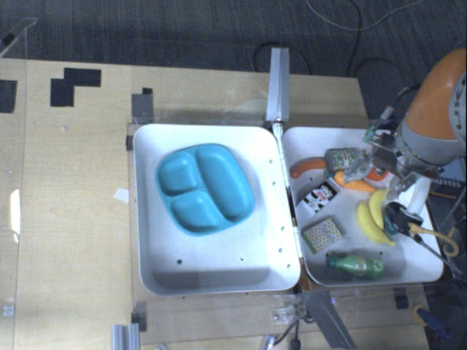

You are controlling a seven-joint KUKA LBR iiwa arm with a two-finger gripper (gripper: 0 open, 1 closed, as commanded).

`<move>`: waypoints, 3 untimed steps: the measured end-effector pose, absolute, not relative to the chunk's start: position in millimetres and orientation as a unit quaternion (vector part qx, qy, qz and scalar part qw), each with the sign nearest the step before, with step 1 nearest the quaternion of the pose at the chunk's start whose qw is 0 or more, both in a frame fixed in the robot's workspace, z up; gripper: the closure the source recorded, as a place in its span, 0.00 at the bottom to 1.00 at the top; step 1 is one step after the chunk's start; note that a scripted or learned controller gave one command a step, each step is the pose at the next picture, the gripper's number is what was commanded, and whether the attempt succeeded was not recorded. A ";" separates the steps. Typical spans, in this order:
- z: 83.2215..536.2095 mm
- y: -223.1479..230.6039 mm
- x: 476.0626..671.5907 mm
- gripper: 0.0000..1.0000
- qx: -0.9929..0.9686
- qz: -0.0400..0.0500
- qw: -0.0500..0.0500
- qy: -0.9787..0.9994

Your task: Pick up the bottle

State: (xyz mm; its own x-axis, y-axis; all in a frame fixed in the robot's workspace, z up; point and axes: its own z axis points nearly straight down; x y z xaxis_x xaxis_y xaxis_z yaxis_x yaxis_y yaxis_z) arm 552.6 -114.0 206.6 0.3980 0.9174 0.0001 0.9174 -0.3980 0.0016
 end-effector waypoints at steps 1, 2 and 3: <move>184.3 -39.7 570.1 0.00 0.826 0.000 0.000 0.564; 183.0 -43.1 487.5 0.00 0.836 0.000 0.000 0.548; 196.8 -54.8 494.0 0.00 0.907 -0.001 -0.001 0.420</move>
